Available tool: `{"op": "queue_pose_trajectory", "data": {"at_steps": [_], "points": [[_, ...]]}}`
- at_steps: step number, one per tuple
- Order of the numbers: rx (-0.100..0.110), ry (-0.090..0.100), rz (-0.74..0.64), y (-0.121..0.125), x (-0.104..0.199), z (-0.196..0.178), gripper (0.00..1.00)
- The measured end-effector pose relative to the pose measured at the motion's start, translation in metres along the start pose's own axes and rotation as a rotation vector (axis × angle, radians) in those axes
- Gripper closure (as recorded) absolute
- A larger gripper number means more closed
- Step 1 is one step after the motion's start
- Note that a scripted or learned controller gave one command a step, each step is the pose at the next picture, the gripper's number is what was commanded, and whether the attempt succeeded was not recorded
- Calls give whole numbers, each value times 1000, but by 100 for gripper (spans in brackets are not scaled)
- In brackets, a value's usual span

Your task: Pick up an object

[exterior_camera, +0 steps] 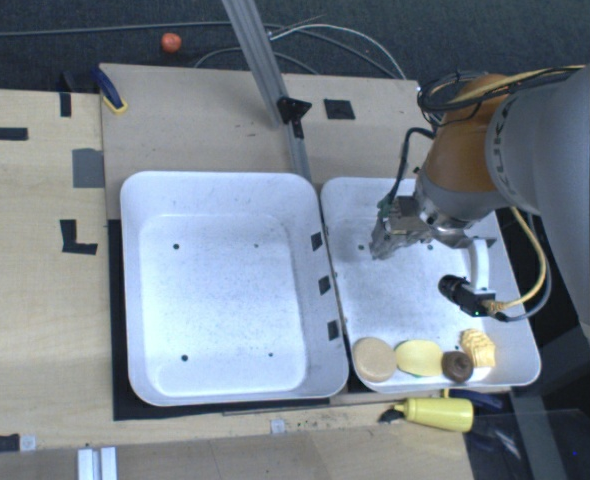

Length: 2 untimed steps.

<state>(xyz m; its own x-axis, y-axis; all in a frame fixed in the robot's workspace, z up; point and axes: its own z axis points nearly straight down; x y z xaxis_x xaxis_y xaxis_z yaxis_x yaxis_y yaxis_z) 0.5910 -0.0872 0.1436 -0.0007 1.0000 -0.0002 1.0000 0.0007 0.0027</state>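
Your gripper (383,245) hangs over bare right bin (415,298) floor, aperture indeterminable; descending here misses the round biscuit (374,359) well below it.

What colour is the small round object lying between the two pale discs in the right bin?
Yellow, seen clearly in the camera view.

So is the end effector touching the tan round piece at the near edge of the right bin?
Apart. The camera view shows the end effector over bare bin floor, with open white floor between it and the tan round piece.
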Motion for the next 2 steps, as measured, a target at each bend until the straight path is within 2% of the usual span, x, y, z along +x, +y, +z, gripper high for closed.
{"op": "queue_pose_trajectory", "data": {"at_steps": [2], "points": [[0,0,0,0,1,-86,100]]}}
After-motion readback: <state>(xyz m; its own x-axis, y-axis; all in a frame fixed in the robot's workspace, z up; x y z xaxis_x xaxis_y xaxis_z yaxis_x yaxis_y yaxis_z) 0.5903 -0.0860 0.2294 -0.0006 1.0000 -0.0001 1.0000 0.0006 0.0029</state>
